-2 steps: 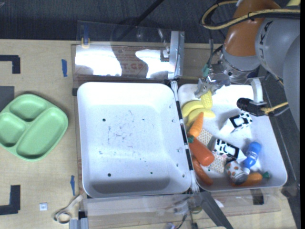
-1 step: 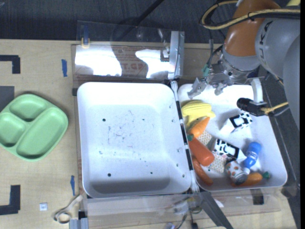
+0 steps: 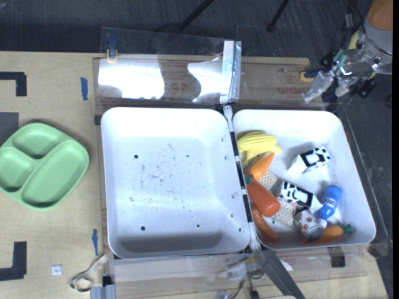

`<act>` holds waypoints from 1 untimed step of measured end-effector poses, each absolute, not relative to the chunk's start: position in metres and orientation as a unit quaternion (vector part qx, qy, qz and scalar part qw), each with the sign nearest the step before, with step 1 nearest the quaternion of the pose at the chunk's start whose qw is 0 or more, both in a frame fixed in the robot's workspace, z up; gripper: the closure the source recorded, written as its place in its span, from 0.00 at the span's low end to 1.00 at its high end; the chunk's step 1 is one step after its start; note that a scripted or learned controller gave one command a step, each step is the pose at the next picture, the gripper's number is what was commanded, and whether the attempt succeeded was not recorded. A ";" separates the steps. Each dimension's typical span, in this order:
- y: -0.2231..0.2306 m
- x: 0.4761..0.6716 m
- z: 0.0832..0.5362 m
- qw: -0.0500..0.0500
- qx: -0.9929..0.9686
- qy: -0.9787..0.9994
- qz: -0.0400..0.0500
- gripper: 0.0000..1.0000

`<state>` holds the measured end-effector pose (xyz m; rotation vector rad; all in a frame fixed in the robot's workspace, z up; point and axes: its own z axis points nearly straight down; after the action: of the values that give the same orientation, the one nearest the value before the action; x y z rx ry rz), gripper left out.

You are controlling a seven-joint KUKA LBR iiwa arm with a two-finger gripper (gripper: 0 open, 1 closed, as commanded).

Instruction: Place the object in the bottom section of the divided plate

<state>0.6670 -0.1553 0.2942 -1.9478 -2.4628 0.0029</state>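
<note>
A green divided plate (image 3: 41, 165) lies on the wooden bench at the far left, outside the bins; its large lower section faces the near side. The right white bin (image 3: 349, 142) holds several toys: a yellow banana bunch (image 3: 257, 144), an orange carrot-shaped piece (image 3: 260, 164), an orange bottle (image 3: 264, 199), two black-and-white patterned blocks (image 3: 313, 157) (image 3: 295, 193), a blue bottle (image 3: 330, 202) and a small can (image 3: 310, 223). My gripper (image 3: 324, 85) hangs at the upper right, above the bin's far right corner, with nothing visible between its fingers.
The left white bin (image 3: 112, 129) sits between the plate and the toys. A clear plastic sheet (image 3: 168, 73) stands behind it. Black tripod legs cross the dark floor at the back. Blue tape marks dot the bench.
</note>
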 end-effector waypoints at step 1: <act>-0.155 0.667 0.294 0.001 -0.620 -0.785 0.001 0.00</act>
<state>0.6670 -0.1549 0.2940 -1.9467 -2.4630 0.0034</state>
